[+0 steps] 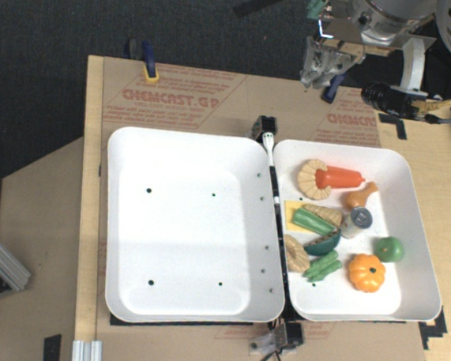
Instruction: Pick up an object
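Gripper [325,70] above the right bin [419,234], state untellable; carrot [341,177] lengthwise left-right, tip rightward.

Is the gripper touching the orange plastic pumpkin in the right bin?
Apart. Camera view shows the gripper beyond the bins, far from the orange plastic pumpkin.

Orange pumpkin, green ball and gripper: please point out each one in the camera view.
orange pumpkin [366,273], camera view, on the middle of its ribbed body.
green ball [389,249], camera view, on the middle of its round top.
gripper [321,72], camera view, midway between its fingertips, above the bins.
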Available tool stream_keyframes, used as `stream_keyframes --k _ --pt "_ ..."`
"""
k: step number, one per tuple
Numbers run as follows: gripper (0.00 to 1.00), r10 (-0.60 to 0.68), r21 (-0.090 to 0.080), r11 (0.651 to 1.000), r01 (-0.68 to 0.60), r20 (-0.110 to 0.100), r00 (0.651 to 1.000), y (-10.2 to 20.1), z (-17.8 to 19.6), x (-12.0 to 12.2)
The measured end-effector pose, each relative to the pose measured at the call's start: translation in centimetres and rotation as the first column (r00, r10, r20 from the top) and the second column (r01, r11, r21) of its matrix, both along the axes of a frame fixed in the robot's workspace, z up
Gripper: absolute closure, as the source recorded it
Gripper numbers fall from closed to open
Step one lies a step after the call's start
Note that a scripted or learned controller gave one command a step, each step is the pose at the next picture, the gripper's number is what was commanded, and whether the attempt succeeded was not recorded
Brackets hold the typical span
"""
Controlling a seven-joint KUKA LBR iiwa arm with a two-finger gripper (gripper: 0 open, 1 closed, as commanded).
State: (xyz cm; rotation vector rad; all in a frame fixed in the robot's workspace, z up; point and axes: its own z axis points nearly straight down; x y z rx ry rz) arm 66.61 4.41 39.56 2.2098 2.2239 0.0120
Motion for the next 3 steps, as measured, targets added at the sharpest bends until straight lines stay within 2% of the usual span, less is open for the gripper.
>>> stream_keyframes --k 1,2,3 --pt "1.0 -0.001 0.002 1.0 0.001 0.012 1.0 3.9 15.1 0.0" --pt "0.0 -0.005 -0.001 1.0 0.005 -0.009 1.0 3.7 14.0 0.0" --pt "1.0 -0.004 -0.002 1.0 0.004 -0.002 1.0 3.8 15.1 0.1"
